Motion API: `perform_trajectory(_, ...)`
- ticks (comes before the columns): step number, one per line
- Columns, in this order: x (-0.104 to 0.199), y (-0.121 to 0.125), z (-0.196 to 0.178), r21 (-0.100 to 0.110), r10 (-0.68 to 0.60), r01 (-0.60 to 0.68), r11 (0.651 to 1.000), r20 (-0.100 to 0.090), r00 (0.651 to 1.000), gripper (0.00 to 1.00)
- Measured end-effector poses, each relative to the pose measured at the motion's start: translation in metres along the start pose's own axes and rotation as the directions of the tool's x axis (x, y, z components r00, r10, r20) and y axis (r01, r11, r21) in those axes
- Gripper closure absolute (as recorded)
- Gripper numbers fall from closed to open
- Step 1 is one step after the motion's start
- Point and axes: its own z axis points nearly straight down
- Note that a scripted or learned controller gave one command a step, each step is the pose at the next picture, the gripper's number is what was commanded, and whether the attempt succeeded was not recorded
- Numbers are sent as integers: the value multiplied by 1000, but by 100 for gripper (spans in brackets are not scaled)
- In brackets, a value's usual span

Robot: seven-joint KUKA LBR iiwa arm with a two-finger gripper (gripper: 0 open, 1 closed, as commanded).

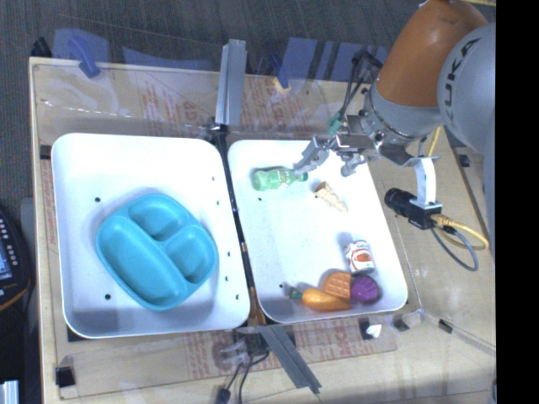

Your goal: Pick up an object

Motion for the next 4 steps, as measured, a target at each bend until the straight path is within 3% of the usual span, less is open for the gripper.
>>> perform_trajectory(1,20,26,150,2,0,0,1000,0,1000,0)
perform_trajectory(2,28,68,189,11,5,-5,1000,1,1000,0)
perform_trajectory(3,8,72,73,-5,0,0,1000,0,1000,0)
perform_trajectory(4,23,61,176,0,-1,1,1000,0,1000,0)
